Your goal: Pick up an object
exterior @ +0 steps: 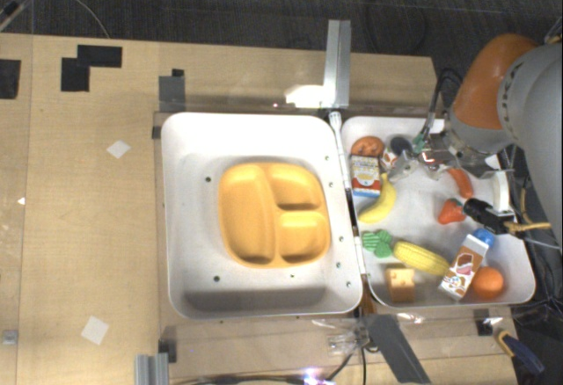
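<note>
So the arm (519, 93) is reaching in from 3 o'clock and hanging its gripper (420, 155) low over the 12 o'clock end of the right bin (523, 291), probably because that's where all the toy food is piled up. Can't tell if it's gripping anything. Nearest candidates: a small carton (364, 175) and a banana (380, 203) just toward 8 o'clock. The left bin (185, 199) is just holding a yellow divided tray (273, 212), so nothing to pick there, I reckon.

A rounded grey arm (538, 98) with an orange band (489, 80) and black cables near the wrist.
</note>
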